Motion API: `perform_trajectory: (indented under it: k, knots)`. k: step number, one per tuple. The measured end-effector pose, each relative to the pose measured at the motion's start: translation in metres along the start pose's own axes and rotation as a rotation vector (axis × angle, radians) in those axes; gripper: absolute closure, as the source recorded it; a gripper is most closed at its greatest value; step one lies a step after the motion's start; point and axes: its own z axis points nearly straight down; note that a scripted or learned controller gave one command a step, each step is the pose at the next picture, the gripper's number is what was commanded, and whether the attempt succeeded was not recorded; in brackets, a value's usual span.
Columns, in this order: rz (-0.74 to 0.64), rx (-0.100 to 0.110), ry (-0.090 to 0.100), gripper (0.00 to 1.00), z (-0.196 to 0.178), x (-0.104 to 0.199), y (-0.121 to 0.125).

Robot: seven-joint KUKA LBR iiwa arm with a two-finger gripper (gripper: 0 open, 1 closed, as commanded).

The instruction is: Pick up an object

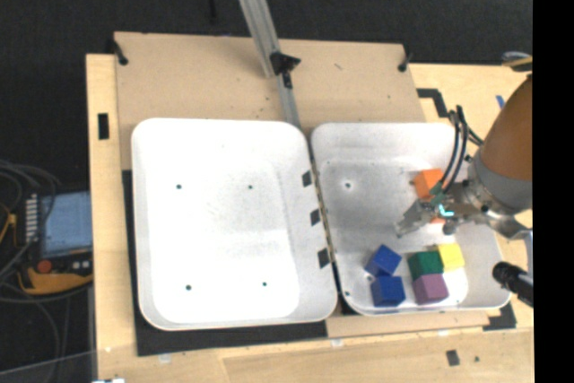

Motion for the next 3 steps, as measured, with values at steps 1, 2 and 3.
perform_trajectory:
  k: [1, 2, 3]
  knots:
    - [0.003, -0.005, -0.001, 0.00, -0.002, 0.000, 0.001]
    - [0.003, 0.001, -0.001, 0.00, 0.042, -0.007, -0.002]
    - [0.007, -0.016, -0.002, 0.00, 0.075, -0.002, 0.008]
